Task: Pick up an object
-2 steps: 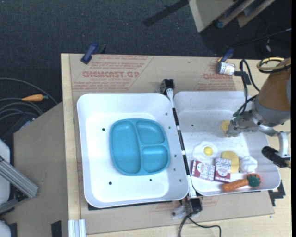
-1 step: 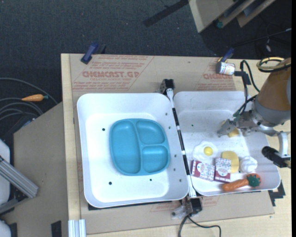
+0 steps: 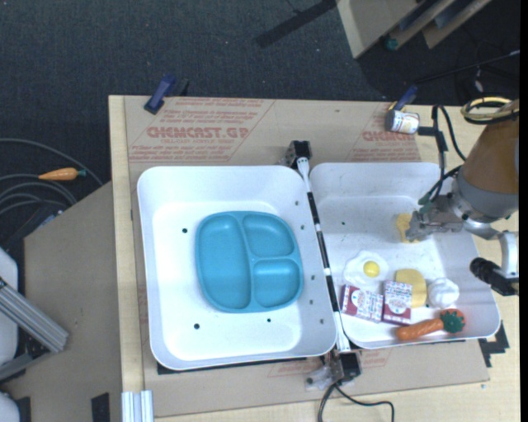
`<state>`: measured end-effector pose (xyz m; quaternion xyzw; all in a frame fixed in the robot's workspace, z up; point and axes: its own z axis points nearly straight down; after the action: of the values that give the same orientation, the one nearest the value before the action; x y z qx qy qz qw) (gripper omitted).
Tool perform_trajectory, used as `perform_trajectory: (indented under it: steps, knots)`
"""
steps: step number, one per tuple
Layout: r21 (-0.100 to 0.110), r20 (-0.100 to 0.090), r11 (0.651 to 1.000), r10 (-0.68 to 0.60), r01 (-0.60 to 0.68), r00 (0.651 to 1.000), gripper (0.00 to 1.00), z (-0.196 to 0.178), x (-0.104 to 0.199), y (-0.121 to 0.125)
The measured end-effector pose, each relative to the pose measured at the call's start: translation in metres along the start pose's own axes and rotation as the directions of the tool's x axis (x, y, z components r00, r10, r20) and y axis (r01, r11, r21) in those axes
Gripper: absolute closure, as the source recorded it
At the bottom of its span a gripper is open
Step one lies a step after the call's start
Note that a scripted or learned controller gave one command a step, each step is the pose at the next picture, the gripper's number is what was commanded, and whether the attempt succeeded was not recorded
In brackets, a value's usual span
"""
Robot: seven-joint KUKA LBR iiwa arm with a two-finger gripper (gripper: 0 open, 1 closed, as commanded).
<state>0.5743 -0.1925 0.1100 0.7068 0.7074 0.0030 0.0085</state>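
Camera view. Counter (image 3: 247, 124): brown sheet printed "CHEMCAST", remaining letters unclear. Left bin (image 3: 165, 330): blue divided plate (image 3: 249, 260). Right bin (image 3: 363, 185): fried egg (image 3: 366, 268), two small cartons (image 3: 378, 302) with unreadable labels, carrot (image 3: 422, 328), yellow block (image 3: 412, 284), white item (image 3: 444, 291). Gripper (image 3: 421, 224), right of frame, low beside a partly hidden yellow object (image 3: 403, 226); cannot tell whether the fingers are open or grasping it.

A dark blue-grey carpet (image 3: 124, 41) is seen around the bench (image 3: 239, 132), whose top is covered by brown printed cardboard. Grey cables (image 3: 33, 194) are looped on the floor at the left, beside an aluminium rail (image 3: 33, 317). Pale furniture (image 3: 412, 25) is glimpsed at the top right.
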Motion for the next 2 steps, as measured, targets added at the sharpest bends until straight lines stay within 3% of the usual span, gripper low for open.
perform_trajectory:
  steps: [1,2]
  knots:
    - [0.000,0.000,1.000,0.001,-0.001,1.000,0.00,0.000,0.000,0.000]
    - [0.016,-0.008,1.000,-0.001,0.001,1.000,0.00,0.027,0.010,0.076]
